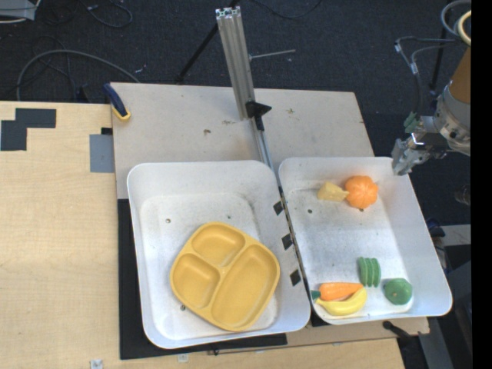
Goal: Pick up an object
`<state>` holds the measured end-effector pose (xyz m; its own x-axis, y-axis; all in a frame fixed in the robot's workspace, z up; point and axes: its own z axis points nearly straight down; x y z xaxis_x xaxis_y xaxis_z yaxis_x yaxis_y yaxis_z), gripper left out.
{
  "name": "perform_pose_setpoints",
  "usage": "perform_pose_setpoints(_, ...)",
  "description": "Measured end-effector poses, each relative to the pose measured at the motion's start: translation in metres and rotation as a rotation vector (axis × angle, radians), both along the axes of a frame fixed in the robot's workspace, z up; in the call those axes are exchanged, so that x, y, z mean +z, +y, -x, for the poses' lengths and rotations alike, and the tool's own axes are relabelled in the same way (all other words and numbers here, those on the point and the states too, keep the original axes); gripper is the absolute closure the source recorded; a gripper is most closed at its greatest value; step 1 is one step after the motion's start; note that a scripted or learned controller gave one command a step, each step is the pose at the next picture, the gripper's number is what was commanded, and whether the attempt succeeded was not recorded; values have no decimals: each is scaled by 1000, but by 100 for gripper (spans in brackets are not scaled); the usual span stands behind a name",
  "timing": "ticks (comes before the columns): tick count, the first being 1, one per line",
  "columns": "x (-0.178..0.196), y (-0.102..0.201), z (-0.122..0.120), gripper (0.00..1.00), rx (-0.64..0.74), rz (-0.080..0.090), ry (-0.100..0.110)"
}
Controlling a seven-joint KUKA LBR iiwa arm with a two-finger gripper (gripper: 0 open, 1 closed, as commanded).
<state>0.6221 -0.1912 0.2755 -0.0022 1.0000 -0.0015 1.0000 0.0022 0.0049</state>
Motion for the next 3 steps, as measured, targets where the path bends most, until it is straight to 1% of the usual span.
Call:
perform_pose_setpoints(1, -16, 50, 4, 100, 2, -3, 9)
perform_pose_setpoints(2, -15, 107, 21, 100, 2, -3, 9)
perform_pose_setpoints(3, -32, 157, 30, 100, 2, -3, 10)
